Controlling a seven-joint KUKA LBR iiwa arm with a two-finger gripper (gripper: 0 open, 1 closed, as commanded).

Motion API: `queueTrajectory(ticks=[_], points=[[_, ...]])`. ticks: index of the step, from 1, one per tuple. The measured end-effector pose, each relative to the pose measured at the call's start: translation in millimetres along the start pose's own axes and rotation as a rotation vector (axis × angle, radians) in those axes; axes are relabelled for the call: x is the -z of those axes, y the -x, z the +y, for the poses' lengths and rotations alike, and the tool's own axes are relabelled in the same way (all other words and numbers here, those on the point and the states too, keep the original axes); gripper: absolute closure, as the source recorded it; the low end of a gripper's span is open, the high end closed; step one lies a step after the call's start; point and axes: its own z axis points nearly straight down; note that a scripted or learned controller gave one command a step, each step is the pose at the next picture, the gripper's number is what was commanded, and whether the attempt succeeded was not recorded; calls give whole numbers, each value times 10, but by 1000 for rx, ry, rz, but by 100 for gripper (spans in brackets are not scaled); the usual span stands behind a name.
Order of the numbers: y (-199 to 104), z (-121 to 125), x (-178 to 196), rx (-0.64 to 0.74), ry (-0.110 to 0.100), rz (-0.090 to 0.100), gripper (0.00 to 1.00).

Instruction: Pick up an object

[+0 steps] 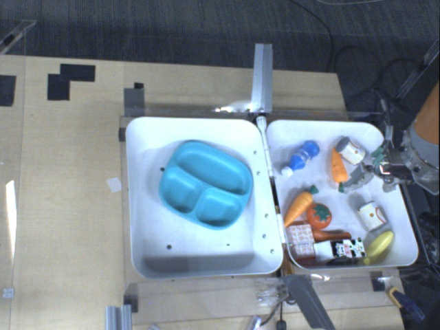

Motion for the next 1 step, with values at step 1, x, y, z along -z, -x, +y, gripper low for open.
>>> queueTrajectory(ticks=[1], points=[[94,657,-1247,-95,-2,1,0]])
